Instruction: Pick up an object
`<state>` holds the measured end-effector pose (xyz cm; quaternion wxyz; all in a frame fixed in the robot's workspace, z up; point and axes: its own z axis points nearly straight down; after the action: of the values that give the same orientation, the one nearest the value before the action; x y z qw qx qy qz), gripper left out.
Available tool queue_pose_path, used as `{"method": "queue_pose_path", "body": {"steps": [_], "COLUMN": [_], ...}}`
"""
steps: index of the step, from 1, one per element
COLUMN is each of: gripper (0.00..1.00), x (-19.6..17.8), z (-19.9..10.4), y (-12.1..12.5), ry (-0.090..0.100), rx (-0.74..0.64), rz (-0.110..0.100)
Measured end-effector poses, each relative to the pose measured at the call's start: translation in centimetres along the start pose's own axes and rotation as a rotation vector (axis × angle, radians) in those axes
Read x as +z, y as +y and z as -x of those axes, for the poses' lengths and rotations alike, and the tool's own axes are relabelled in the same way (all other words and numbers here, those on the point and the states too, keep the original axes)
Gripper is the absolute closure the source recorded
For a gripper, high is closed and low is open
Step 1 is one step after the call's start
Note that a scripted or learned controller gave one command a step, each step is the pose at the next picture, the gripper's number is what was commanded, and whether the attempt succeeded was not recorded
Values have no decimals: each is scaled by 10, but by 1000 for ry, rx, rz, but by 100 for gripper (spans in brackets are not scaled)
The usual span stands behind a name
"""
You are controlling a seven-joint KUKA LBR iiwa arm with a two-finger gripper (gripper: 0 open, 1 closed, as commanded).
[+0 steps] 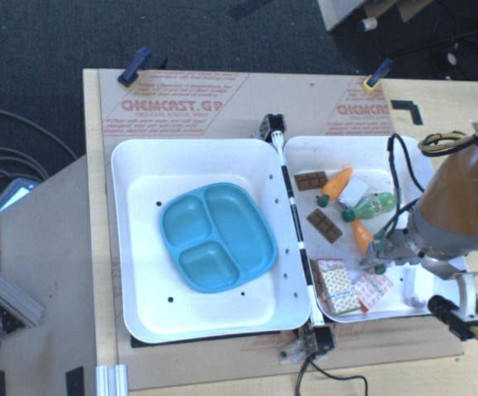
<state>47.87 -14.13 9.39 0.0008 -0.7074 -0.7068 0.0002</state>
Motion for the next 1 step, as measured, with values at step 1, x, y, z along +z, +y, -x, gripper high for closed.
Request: {"method": "queue_pose_path", "body": {"steps": [1], "gripper": [100], "x": [-91], "z": [-67], "y": [17], "ry": [0], "rx": [-2], "rz": [1]}}
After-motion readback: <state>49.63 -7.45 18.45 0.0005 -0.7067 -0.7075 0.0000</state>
